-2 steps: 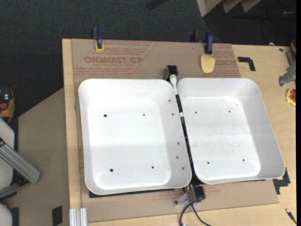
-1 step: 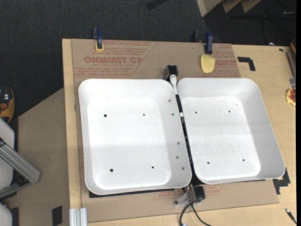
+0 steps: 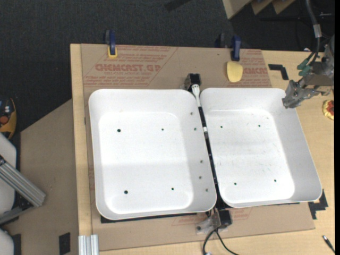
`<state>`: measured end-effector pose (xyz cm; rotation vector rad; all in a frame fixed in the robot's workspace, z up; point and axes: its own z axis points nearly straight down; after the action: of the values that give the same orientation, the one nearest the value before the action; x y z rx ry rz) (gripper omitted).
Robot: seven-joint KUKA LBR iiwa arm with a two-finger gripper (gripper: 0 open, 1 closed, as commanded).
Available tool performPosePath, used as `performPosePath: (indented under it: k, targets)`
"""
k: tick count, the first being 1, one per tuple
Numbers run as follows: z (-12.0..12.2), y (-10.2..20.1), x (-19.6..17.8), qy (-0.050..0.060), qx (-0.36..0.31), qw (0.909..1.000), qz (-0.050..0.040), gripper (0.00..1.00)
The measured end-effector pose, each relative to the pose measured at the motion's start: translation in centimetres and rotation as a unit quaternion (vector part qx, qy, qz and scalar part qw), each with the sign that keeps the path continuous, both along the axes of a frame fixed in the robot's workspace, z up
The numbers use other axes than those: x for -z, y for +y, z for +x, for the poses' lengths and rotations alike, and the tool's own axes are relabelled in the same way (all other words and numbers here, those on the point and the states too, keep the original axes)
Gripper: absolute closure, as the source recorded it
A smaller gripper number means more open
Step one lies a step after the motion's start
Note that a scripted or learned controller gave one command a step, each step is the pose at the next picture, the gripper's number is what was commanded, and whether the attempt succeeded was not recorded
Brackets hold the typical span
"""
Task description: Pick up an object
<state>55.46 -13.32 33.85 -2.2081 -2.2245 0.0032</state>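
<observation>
Yellow thing (image 3: 234,71) on table (image 3: 159,62), beyond bins: looks small, light, maybe soft; grab across middle. My hand (image 3: 293,97) near right bin (image 3: 305,142) corner, can't tell open or closed.

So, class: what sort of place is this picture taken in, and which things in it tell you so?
Most likely a robotics lab or workshop test bench. Two shallow white bins sit side by side on a brown board fixed with blue clamps, and a robot's hand hangs at the right bin's far corner.

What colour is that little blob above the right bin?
Pale yellow blob, seen in the camera view, on the brown board.
</observation>
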Motion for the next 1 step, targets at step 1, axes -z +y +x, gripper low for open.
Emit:
performPosePath:
  k: [1]
  targets:
    - [1.01, 5.20, 4.90, -0.001, 0.001, 1.0000, -0.0007, 1.00]
